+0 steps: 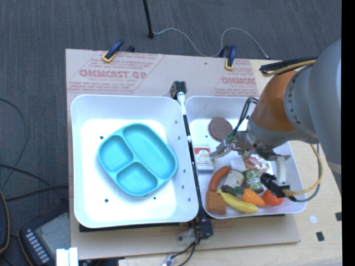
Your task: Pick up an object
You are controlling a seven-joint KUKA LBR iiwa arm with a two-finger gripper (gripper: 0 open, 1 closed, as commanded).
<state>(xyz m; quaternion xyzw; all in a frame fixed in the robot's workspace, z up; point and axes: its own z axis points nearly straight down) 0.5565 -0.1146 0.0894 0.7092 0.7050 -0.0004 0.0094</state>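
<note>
Where the grey arm covers the right white bin (194, 148), its gripper (239, 146) jaws cannot be told | bin: yellow banana (239, 202), round brown cookie (219, 127) | left white bin (77, 159): blue three-compartment plastic plate (137, 158)

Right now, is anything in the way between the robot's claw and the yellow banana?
The gripper hovers over the right white bin. The yellow toy banana lies at the bin's near edge, partly tucked under an orange carrot-shaped toy and touching a waffle-like brown square. Those crowd it.

Grey arm (310, 101) entering from the right, orange-banded wrist bent down, tool (236, 146) lowered
</note>
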